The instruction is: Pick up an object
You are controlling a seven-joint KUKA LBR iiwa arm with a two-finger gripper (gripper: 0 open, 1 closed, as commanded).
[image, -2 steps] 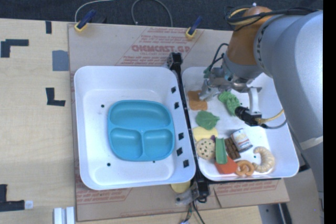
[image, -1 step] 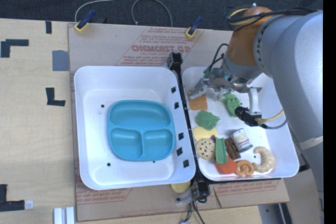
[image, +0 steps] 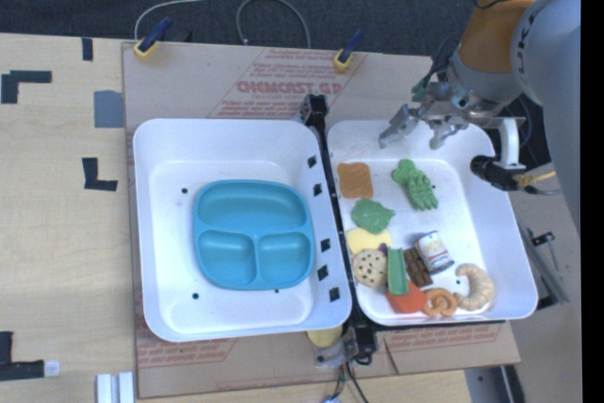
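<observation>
My gripper (image: 416, 133) hangs open over the far edge of the right bin (image: 491, 203), with nothing between its two fingers. Below it in that bin lie several toy foods: a brown toast slice (image: 355, 179), a green broccoli-like piece (image: 415, 184), a green leaf (image: 372, 216), a yellow piece (image: 362, 241), a chocolate-chip cookie (image: 369, 267), a small can (image: 434, 251), a brown bar (image: 417, 267), a green stick (image: 396, 271), a red piece (image: 408, 301), a pretzel (image: 438, 302) and a croissant (image: 476, 286). The broccoli-like piece lies closest to the fingers.
The left bin (image: 160, 203) holds a blue divided plate (image: 252, 233). A black divider with clips (image: 323, 203) runs between the bins. Cables (image: 236, 5) and two clamps sit behind the bins on the cardboard. The arm's grey and orange body (image: 519, 24) fills the upper right.
</observation>
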